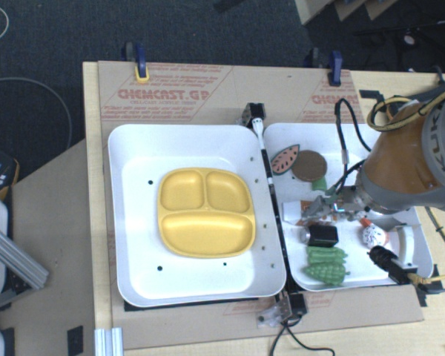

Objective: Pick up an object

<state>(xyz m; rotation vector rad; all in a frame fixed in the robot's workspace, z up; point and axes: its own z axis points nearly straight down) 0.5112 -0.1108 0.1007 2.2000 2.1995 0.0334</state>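
Observation:
My gripper (317,208) is low in the right bin (423,254), near its middle, with the grey and orange arm reaching in from the right. A small black block (322,235) lies just below it, and a bumpy green toy (326,265) sits in front of that. At the back of the bin lie a watermelon slice toy (284,159) and a brown round disc (309,166). A small white and red object (372,236) rests beside the arm. Nothing visibly sits in the gripper.
The left bin (133,199) holds a yellow divided plate (205,212) in its middle. A black rail (271,191) runs between the two bins. Blue clamps (140,56) hold the board at the back edge.

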